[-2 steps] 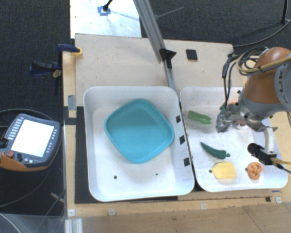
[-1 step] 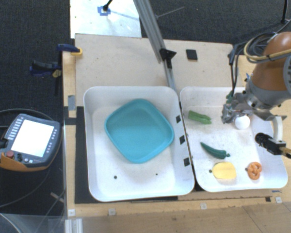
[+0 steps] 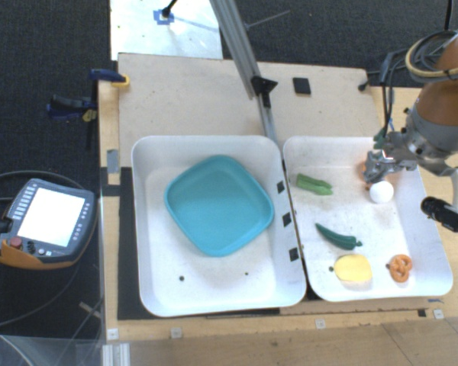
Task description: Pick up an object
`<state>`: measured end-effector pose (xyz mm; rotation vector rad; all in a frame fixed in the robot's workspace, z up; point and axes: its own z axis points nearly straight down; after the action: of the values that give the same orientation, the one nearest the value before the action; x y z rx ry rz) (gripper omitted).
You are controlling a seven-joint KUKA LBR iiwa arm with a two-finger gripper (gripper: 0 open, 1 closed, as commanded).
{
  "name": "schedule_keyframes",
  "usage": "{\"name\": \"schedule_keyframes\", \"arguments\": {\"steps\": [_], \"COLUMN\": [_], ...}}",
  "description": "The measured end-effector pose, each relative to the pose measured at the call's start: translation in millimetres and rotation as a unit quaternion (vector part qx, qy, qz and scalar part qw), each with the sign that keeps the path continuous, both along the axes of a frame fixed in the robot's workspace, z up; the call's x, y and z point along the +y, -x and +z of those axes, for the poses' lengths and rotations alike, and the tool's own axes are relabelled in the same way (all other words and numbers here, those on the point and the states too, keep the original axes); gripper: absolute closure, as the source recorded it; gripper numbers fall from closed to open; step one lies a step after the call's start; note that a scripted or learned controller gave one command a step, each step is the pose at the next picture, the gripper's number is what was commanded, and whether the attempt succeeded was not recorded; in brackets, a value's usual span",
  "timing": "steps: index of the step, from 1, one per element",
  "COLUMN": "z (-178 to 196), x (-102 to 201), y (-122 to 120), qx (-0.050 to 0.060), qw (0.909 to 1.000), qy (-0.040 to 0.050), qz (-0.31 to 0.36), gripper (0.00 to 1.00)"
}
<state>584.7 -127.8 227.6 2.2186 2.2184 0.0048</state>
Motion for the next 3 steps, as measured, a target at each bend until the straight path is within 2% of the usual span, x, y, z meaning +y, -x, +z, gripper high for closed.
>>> {"name": "schedule_keyframes", "arguments": {"steps": [1,3], "z": [53,17], "x": [0,100], "y": [-1,-35], "qx": [0.0,0.003], "qw": [1.0,1.0], "qy": [-0.0001,-0.001], "qz": [0.0,0.002], "gripper": [1.0,1.0]}}
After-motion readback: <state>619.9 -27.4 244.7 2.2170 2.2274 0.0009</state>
